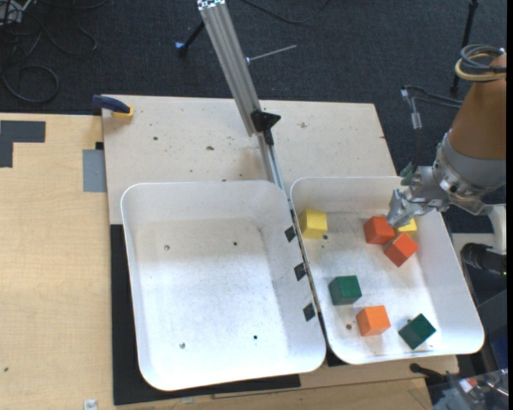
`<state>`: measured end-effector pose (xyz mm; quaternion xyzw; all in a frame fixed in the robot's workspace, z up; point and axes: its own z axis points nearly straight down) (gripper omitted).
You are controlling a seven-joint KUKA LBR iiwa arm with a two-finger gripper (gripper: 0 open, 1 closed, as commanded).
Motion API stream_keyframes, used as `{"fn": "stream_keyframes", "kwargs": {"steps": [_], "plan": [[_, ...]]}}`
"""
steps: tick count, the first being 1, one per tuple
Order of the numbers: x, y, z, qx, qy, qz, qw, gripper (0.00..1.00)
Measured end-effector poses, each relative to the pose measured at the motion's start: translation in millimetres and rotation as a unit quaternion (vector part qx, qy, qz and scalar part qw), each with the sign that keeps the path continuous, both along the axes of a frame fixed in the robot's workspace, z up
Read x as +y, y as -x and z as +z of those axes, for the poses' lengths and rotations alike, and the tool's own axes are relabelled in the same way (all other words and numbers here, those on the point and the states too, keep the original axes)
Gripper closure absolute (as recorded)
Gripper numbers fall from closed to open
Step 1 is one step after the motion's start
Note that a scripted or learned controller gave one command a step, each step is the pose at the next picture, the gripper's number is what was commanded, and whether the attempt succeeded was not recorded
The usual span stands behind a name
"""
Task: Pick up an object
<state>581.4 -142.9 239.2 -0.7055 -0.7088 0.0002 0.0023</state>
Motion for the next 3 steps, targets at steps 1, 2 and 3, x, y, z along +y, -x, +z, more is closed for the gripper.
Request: {"fn": "stream_keyframes", "kwargs": {"steps": [1,2,3], "plan": [[52.5,-5.4,-12.6,0.0,-0.0001,0.0,1.0,1.0],[112.5,-10.5,-20.5,0.001,-0.0001,0.0,1.0,1.0],[171.1,-21.3,-12.5,-0.001,0.0003,0.0,1.0,1.0]]}}
